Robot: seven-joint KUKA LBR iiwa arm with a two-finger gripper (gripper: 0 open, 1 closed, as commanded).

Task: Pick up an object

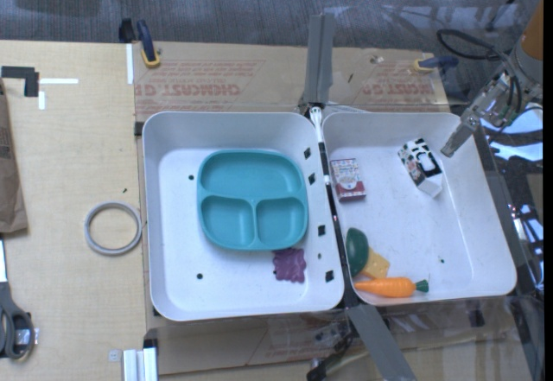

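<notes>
The hand (456,142) hangs at the upper right rim of the right bin (484,198), its grey tip slanting down toward the small black-and-white carton (421,167); whether it is released or clenched I cannot tell, since the tip reads as a single blurred bar. Nothing is seen between its tips, so it carries nothing as far as I can judge.

The carton is the nearest candidate, lying tilted near the bin's right wall, just beside the tip. Other choices lie well apart from it: a small red-and-white box (347,179) near the divider, and, at the bottom, a green piece (356,244), a yellow piece (377,265) and an orange carrot (393,287) crowded together. In the left bin (164,198) sit a teal divided tray (253,200) and a purple lump (290,265).

The likely risks, as I judge them:
- the carton's tilt and its closeness to the wall could leave no room for one tip, so it gets pushed instead of gripped
- a slanted approach may strike the rim
- among the crowded pieces, a grasp could nudge neighbours or close on two things at once
</notes>
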